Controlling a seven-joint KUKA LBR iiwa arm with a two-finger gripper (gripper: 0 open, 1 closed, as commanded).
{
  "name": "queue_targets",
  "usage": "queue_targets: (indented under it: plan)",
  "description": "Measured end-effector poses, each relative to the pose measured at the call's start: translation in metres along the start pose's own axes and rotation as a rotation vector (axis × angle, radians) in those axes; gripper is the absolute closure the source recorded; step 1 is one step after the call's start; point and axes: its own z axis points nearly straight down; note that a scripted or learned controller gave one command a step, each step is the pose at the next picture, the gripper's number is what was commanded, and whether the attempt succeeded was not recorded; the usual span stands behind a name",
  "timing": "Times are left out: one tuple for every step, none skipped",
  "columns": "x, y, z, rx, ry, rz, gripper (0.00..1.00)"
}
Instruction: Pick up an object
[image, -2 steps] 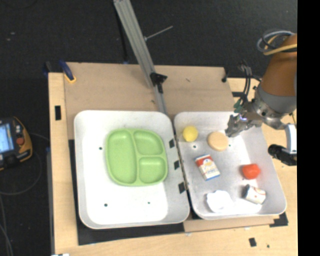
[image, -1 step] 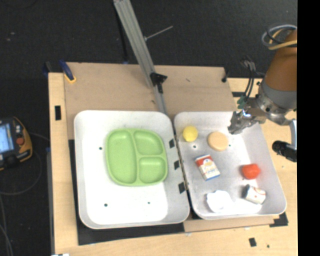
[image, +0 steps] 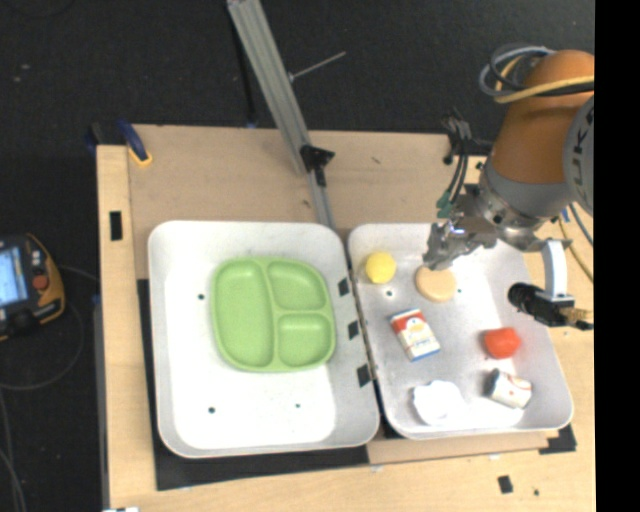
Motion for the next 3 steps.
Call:
queue_targets:
  plan:
    - [0.056, 0.003, -0.005, -0.002, 0.0, -0.001, 1.0]
    - [0.099, 0.004, -0.003, 0.001, -0.001, 0.002, 1.0]
    - [0.15, -0.006, 0.008, 0.002, -0.001, 0.001, 1.0]
